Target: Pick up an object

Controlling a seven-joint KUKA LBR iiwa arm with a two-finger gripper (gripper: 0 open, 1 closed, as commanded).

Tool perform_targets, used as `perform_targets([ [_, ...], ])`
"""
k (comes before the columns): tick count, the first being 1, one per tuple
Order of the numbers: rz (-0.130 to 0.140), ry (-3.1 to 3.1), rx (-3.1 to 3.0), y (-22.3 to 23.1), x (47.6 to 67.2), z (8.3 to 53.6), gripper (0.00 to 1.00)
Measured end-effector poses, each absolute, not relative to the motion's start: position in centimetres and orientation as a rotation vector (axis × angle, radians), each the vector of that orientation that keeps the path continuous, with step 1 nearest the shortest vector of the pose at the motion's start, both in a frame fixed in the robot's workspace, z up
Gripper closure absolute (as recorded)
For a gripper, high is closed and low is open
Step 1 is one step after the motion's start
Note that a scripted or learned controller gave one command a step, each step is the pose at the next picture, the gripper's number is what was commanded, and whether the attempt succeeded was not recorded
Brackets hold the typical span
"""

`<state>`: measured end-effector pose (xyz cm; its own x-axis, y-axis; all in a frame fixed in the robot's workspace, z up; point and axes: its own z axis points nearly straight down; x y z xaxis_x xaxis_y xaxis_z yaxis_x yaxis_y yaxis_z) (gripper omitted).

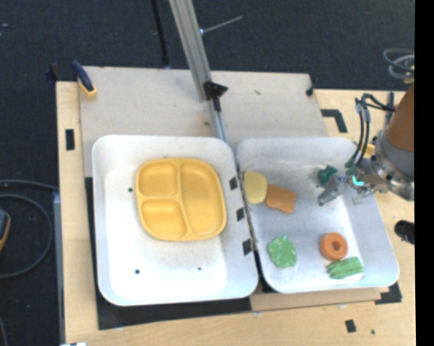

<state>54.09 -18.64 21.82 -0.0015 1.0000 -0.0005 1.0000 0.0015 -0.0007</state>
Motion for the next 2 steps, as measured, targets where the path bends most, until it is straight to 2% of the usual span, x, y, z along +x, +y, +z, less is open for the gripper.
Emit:
perform_targets([
  [1, 0.000, -2.225, -2.220, -18.6, 54.1, 21.9, 0.00],
  [2, 0.003, -2.222, -2.219, -18.1, 54.5, 17.3, 0.00],
])
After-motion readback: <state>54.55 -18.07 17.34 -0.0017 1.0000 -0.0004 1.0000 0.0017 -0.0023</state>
